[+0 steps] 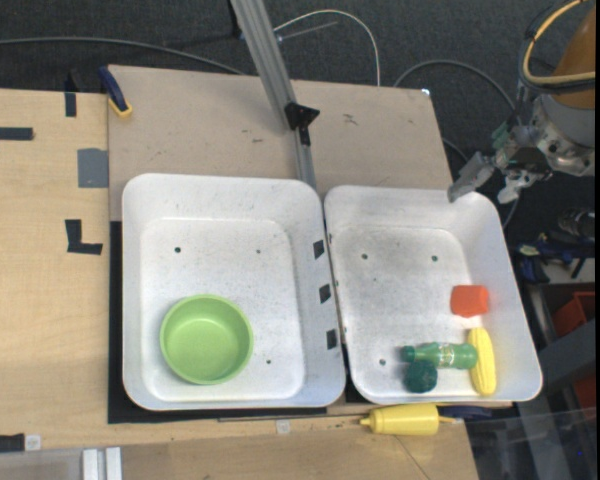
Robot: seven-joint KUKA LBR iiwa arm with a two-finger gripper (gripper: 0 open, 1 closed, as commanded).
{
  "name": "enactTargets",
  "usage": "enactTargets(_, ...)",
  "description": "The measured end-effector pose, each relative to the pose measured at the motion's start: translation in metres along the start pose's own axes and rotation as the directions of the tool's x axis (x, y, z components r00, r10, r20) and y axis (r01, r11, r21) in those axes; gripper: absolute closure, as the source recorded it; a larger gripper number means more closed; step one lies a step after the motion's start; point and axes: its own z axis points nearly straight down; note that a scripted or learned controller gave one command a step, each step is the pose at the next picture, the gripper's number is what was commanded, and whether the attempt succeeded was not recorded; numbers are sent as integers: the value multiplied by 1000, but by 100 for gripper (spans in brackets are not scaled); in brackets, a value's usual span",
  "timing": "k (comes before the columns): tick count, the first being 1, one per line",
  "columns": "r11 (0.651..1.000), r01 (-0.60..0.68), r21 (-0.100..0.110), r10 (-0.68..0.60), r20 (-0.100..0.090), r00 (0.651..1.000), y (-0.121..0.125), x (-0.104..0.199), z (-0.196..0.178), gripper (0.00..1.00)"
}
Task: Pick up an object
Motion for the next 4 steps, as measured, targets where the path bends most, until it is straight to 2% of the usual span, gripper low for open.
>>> enactTargets(1,1000,0,0,0,1,1000,0,0,0,0)
enactTargets(2,1000,-2,6,2,-1,1000,-10,-1,58,0)
enactTargets(3,1000,0,5,0,-1,1000,-2,4,111,0)
enactTargets(4,1000,-1,5,1,-1,1000,-7,4,156,0)
